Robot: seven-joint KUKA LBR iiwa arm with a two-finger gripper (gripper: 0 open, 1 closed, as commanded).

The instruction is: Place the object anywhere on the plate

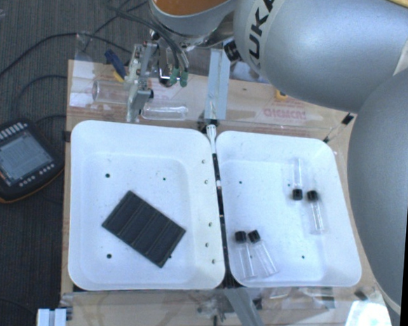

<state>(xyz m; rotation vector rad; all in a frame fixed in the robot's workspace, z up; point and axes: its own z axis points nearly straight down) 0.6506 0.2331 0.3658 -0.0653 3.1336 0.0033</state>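
Observation:
A dark ribbed rectangular plate (144, 228) lies at a slant in the left bin (93, 143). Several clear vials with black caps lie in the right bin (341, 205): one pair (313, 208) at the upper right and another pair (253, 253) near the front edge. My gripper (172, 107) hangs above the bench behind the left bin, far from the plate. Its two grey fingers (134, 103) stand wide apart, open. A clear vial-like object (164, 111) lies on the bench in the gap between them, and it does not look gripped.
The arm's large grey body covers the upper right and right side. A teach pendant (14, 158) sits left of the bench. Cables and a clear item (104, 91) lie on the wooden board behind the bins.

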